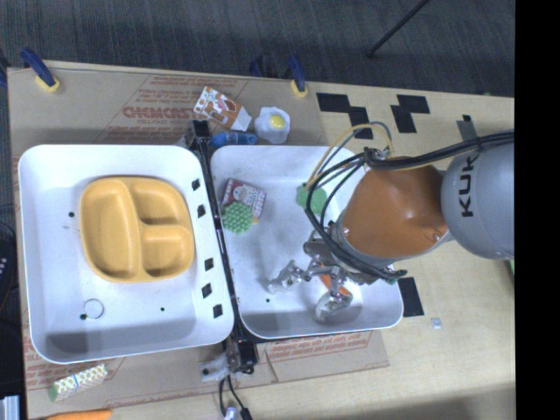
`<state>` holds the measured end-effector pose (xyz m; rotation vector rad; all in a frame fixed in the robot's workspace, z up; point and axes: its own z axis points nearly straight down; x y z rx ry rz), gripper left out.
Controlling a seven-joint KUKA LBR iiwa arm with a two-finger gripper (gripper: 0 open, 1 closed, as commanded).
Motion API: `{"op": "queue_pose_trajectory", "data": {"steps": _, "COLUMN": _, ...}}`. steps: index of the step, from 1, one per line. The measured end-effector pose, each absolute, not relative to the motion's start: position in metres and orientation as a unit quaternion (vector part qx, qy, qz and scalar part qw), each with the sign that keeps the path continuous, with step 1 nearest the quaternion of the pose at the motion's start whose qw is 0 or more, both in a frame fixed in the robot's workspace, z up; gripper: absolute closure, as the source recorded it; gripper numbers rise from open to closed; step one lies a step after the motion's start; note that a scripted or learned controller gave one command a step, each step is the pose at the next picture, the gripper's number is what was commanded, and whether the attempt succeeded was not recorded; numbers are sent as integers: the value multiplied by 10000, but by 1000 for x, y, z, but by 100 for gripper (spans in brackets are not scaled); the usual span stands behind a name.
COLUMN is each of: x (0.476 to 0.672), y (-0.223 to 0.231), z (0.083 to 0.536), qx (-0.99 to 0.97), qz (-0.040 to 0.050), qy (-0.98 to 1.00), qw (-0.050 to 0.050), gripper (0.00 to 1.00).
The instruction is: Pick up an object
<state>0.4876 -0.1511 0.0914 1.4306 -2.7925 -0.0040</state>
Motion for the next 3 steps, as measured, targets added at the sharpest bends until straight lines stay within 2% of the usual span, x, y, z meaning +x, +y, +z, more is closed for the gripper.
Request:
{"op": "queue_pose_trajectory", "data": {"steps": 1, "x": 483, "y": -176, "z": 92, "qx": 5994, "qz": -5, "qy": -8004, "qw": 4, "gripper": 0}}
{"op": "queue_pose_trajectory", "data": {"steps": 2, "x": 492, "y": -160, "z": 92, "qx": 7092, "qz": -10, "qy": -7050, "qw": 6, "gripper": 0}}
{"op": "queue_pose_trajectory", "data": {"steps": 3, "x": 476, "y": -156, "z": 91, "qx": 8398, "qz": -17, "qy": -5429, "qw": 13, "gripper": 0}}
